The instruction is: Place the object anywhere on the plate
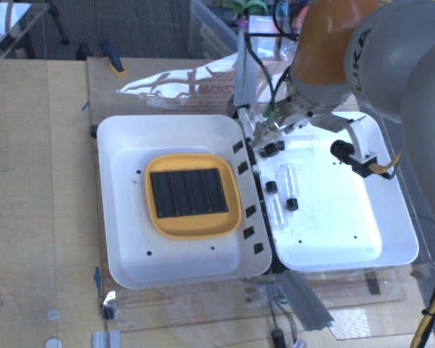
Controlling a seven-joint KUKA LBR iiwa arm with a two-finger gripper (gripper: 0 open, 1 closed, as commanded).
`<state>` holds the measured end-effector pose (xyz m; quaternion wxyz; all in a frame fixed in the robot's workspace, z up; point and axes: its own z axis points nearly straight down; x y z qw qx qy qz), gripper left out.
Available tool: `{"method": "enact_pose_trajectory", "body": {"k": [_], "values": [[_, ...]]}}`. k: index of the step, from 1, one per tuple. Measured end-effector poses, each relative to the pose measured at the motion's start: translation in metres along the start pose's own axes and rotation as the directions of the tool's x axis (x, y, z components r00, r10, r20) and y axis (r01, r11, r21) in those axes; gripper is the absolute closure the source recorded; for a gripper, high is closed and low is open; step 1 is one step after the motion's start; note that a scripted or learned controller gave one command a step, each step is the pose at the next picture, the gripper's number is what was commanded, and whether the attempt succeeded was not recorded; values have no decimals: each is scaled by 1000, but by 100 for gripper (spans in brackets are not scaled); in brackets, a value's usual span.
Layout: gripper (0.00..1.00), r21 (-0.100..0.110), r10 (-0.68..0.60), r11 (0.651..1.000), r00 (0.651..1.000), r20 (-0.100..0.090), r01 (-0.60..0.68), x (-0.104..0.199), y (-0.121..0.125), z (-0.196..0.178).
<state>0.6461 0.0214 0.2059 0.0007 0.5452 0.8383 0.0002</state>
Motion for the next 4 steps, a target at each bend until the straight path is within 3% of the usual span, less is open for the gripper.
{"method": "enact_pose_trajectory", "body": {"k": [1,2,3,4], "values": [[100,3,-156,988,988,-3,156,44,-22,-6],[100,1,-435,900,900,-3,435,95,-44,-20],[100,-1,-438,899,899,-1,438,136,-26,-10],[0,-1,-438,899,899,-1,438,136,-26,-11]]}}
